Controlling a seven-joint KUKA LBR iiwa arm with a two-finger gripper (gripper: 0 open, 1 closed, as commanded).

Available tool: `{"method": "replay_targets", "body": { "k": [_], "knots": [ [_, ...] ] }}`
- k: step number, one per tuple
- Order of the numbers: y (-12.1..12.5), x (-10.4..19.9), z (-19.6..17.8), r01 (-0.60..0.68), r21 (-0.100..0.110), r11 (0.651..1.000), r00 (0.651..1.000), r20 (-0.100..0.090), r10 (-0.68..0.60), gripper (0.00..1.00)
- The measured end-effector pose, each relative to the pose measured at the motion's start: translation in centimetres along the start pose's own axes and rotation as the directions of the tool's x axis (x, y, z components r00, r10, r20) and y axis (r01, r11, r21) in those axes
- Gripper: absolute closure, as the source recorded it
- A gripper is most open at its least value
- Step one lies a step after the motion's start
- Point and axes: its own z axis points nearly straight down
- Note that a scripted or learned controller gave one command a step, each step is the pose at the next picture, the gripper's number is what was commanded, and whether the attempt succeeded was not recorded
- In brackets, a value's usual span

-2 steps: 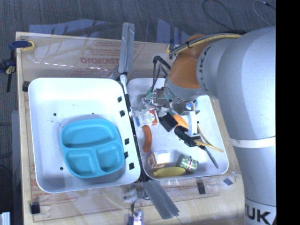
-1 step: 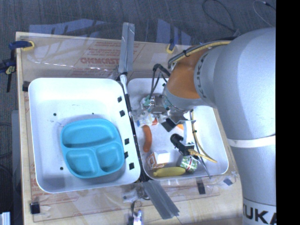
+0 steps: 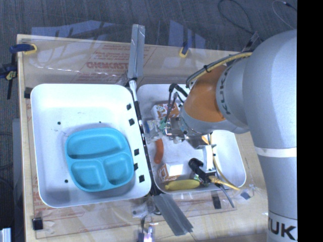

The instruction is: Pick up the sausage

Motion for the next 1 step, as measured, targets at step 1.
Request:
{"method": "replay_targets", "body": {
  "k": [1],
  "knots": [
    [0.35,0.92,-1.43,0.018,0.001,1.000,1.000,-0.014,-0.018,1.00]
  ]
}}
